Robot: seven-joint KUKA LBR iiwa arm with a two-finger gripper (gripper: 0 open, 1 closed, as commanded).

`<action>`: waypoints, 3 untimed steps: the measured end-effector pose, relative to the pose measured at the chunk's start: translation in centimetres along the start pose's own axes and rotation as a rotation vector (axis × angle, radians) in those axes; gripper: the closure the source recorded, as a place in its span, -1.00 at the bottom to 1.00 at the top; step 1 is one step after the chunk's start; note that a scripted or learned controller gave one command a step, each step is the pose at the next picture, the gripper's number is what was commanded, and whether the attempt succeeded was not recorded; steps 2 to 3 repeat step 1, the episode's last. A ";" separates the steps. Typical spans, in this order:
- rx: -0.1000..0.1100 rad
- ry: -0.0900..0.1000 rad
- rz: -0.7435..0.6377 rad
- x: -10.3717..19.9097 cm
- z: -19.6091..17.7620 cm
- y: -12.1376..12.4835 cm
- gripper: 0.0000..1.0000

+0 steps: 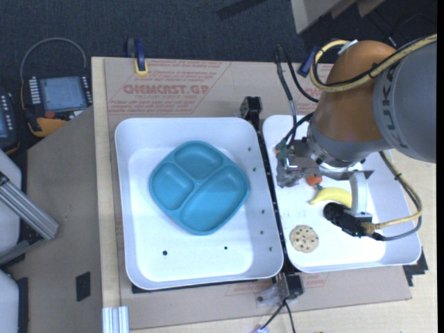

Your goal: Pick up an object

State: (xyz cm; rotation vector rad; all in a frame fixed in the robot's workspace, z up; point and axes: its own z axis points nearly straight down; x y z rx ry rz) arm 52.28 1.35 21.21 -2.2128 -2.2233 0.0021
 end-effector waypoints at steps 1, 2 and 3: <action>0.000 0.000 -0.001 4.4 -0.3 -2.3 1.00; 0.000 0.000 -0.001 4.4 -0.3 -2.3 1.00; 0.000 0.000 -0.001 4.4 -0.3 -2.3 1.00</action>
